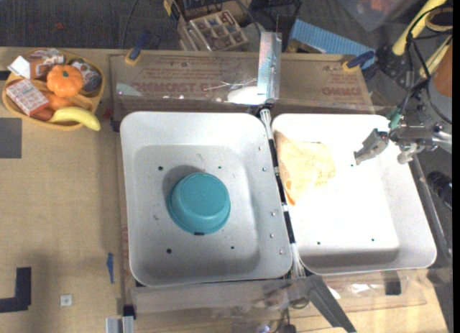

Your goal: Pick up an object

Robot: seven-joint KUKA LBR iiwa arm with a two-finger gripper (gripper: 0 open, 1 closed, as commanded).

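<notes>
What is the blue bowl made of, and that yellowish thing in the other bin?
The blue bowl looks like smooth plastic: even teal colour, soft sheen, rounded edges. The yellowish thing looks like thin cloth or paper: flat, matte, crinkled, with an orange edge. It is too blurry to say which.

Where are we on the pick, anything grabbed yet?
Nothing looks picked yet. The teal bowl sits upside down in the left bin, and the yellowish cloth lies in the right bin. The gripper hangs over the right bin, right of the cloth. The whole grasp and lift remain.
</notes>
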